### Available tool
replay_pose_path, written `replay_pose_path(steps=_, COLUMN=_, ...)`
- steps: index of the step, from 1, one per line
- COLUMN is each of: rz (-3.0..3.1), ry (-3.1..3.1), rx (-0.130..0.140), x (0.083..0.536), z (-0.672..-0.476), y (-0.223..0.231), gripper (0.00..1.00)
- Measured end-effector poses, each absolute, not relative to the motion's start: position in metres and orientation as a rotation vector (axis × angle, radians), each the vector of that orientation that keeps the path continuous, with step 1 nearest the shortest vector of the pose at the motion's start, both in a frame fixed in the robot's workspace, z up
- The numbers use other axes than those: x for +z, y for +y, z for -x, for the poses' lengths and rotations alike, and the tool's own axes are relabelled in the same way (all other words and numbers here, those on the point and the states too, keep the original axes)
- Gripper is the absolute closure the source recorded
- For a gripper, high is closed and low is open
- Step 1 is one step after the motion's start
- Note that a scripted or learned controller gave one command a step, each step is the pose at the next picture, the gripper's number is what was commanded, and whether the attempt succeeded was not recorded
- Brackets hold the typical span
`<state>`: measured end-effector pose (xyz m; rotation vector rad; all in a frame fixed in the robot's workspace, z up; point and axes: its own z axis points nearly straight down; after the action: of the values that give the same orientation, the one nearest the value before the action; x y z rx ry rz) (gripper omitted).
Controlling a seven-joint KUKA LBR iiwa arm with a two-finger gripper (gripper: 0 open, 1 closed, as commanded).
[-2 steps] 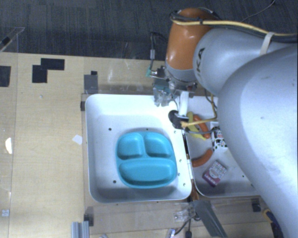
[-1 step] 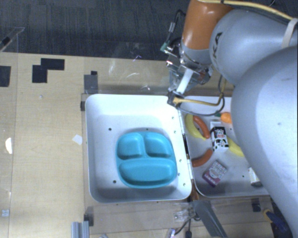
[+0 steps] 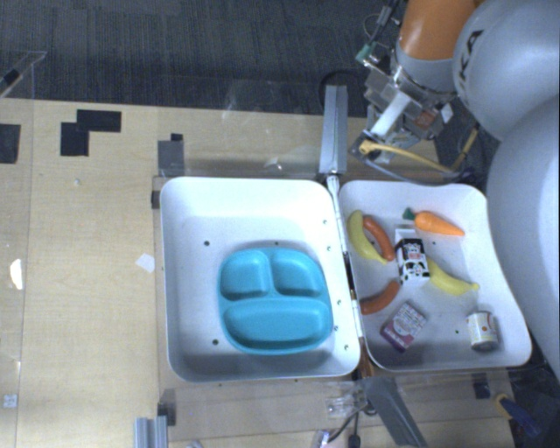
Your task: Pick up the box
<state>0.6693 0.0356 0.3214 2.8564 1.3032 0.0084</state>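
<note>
Two box-like items lie in the right bin (image 3: 503, 262). A small white and black carton (image 3: 411, 257) sits near the bin's middle. A flat maroon box (image 3: 402, 325) lies tilted near the front edge. My gripper (image 3: 383, 131) hangs above the bench just behind the right bin's back left corner, well away from both boxes. Nothing is seen held in it. The grey arm with its orange band (image 3: 437, 26) comes in from the upper right.
Around the carton the right bin holds a carrot (image 3: 437, 224), two bananas (image 3: 359, 236) (image 3: 452, 281), two sausages (image 3: 378, 236) (image 3: 381, 297) and a small can (image 3: 481, 330). A blue divided plate (image 3: 275, 298) lies in the left bin (image 3: 188, 262). A yellow cable (image 3: 407, 154) runs below the gripper.
</note>
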Motion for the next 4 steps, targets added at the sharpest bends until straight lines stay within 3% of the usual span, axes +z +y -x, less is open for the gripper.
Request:
replay_pose_path(steps=1, rz=-2.896, ry=1.221, rx=0.001, x=0.19, z=-0.665, y=0.107, gripper=1.0)
replay_pose_path(steps=2, rz=-2.981, ry=0.992, rx=0.006, x=0.241, z=-0.65, y=0.084, gripper=1.0)
replay_pose_path(steps=3, rz=-2.985, ry=0.975, rx=0.009, x=0.31, z=-0.649, y=0.019, gripper=1.0)
replay_pose_path(steps=4, rz=-2.988, ry=0.974, rx=0.002, x=0.184, z=-0.588, y=0.1, gripper=1.0)
